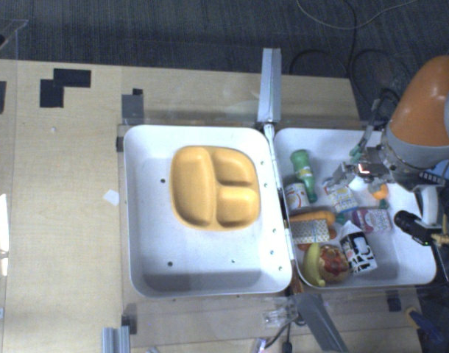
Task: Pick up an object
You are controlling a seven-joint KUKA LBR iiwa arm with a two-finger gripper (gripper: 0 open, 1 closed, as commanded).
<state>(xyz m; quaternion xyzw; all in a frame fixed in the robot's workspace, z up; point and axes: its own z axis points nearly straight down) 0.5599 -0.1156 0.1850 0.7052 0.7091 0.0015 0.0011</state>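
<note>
A: What lies beyond the table (55,219)?
B: At twelve o'clock, dark grey carpet (158,13), with a thin cable (357,9) looping across it toward one o'clock.
A: And the table top?
B: Pale wood. Black patches (62,87) sit at ten o'clock, and a bright streak of light (2,234) at eight. A metal rail (270,87) runs up toward twelve.

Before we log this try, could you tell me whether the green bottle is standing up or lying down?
Lying down. The green bottle lies flat on the right bin's floor near its left wall, its full length showing from above.
</note>
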